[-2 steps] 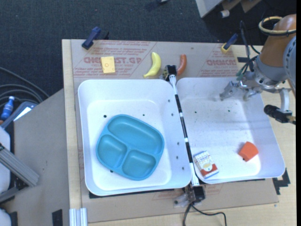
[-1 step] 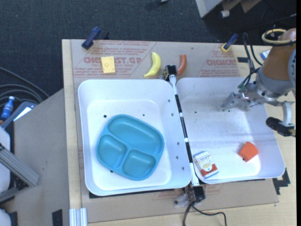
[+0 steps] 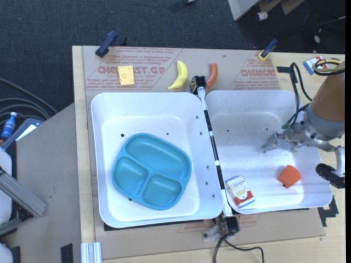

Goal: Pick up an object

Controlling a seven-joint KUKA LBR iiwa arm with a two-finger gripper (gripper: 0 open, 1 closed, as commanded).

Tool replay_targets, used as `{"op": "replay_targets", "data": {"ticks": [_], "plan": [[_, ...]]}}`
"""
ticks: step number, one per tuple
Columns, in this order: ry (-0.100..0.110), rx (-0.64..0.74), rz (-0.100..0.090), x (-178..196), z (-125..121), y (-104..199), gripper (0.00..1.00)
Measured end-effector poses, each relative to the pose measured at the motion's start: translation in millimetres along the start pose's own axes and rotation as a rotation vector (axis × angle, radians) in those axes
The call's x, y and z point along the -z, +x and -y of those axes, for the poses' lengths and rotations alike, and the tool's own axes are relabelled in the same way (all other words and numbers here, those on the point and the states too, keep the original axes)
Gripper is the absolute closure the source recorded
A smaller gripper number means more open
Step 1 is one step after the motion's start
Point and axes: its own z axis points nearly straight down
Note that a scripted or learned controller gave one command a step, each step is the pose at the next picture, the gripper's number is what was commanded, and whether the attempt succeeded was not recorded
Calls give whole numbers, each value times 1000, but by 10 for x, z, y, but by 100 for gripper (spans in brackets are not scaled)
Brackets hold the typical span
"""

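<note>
While the arm point(image 3: 329, 106) reaches in from the right, its orange band sits at the frame's right edge and its grey wrist hangs over the right bin point(image 3: 241, 100). The gripper point(image 3: 272, 142) points left into that bin, low over the floor near its middle. Whether the jaws are apart or together cannot be told from this slant; nothing shows between them.

Two white bins lie side by side on a brown worktop point(image 3: 88, 147). The left bin point(image 3: 104, 108) holds a blue tray point(image 3: 152, 170) with three compartments, lying flat near the bin's middle.

In the right bin, an orange block point(image 3: 289, 176) lies toward the front right, near the gripper but apart from it. A small carton point(image 3: 239, 191), white with red print, lies at the front left corner of that bin, close to the wall between the bins and well apart from the block.

Behind the bins, on the worktop, a yellow banana point(image 3: 178, 75) lies beside an orange curved thing point(image 3: 211, 75), possibly a toy pepper. A small yellow card point(image 3: 125, 75) lies to the left of the banana. A blue clamp point(image 3: 106, 44) grips the worktop's back left edge.
</note>
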Motion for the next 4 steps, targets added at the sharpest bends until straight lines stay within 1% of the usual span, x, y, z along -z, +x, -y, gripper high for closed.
{"op": "replay_targets", "data": {"ticks": [1,2,3,4], "plan": [[-4,5,-7,13,-853,-51,0],[-2,5,-6,16,-454,-59,0],[2,2,-7,-1,286,-71,0],[2,2,-5,0,810,-81,0]]}}
